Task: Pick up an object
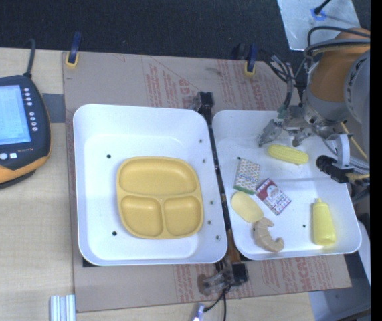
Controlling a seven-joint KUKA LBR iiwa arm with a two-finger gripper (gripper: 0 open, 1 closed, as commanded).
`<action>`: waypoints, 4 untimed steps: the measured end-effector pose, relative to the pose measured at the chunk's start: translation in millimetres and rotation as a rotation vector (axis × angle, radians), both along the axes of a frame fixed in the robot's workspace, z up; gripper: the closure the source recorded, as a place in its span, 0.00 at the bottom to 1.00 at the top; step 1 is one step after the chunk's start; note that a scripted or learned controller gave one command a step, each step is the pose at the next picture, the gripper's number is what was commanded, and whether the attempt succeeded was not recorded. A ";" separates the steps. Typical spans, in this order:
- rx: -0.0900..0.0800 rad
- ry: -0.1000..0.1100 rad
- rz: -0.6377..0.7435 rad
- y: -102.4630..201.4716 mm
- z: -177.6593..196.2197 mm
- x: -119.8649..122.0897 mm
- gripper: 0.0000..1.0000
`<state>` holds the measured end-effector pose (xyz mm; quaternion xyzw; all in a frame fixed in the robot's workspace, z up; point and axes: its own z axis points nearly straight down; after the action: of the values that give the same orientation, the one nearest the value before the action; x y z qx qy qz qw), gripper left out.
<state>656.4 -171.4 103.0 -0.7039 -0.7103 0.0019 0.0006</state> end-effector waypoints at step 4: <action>-0.001 0.003 -0.004 20.8 -1.0 -44.7 1.00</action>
<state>611.7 -150.6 102.0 -0.7053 -0.7089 0.0035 0.0012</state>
